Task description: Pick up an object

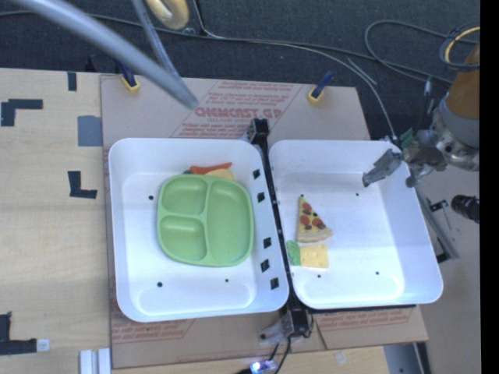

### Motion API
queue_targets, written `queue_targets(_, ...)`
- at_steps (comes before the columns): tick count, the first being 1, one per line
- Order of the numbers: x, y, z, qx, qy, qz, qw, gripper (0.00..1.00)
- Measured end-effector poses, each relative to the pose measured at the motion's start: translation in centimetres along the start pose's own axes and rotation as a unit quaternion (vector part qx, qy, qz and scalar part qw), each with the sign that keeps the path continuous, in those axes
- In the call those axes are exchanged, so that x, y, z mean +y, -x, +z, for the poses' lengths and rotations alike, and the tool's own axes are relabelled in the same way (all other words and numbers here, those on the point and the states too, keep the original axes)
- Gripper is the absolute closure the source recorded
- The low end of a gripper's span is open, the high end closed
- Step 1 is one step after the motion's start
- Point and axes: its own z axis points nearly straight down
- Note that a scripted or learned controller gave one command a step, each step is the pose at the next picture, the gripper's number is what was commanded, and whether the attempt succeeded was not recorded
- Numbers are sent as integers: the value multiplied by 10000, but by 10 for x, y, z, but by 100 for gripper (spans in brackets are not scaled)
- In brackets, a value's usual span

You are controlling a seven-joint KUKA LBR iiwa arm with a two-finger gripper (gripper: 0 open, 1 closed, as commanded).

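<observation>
Two-finger grey metal gripper (396, 168), fingers spread apart and holding nothing, is hovering over the right white bin's (405, 283) far right corner, while the toy pizza slice (311, 220) and yellow cheese square (314, 255) are lying ungrasped near its left edge; pick not yet begun.

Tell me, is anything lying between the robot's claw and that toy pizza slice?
No. In the camera view, only bare white floor of the right bin lies between the gripper and the pizza slice.
</observation>
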Motion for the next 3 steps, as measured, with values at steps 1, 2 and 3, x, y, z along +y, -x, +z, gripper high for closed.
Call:
queue_targets(1, 2, 0, -7, -13, 58, -16, 10000, 0)
queue_targets(2, -7, 4, 49, -12, 31, -10, 10000, 0)
queue_targets(3, -8, 6, 93, -14, 35, -12, 10000, 0)
